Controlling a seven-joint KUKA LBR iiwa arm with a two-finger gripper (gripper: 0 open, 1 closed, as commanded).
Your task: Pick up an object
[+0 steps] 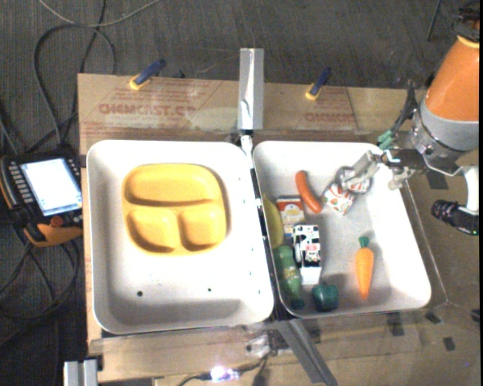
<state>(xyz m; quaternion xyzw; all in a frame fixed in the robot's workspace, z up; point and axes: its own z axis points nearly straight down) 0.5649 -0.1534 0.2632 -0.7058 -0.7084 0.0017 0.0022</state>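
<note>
In the right bin [419, 252], a green pepper [325, 296] sits at the near edge, a carrot [364, 270] beside it, a hot dog [309, 191] farther back. The gripper [361, 174] clamps a crumpled wrapper [344, 193] near the far edge. The left bin [105, 240] holds a yellow divided tray [175, 207].

Red printed lettering runs along the cardboard sheet [169, 107] behind the bins; left of the metal post it appears to read "CHEMCAST", faded and partly worn. A second red line to the right of the post is too faint to read. Print on the small cartons [307, 248] in the right bin [402, 215] is too small to make out
</note>
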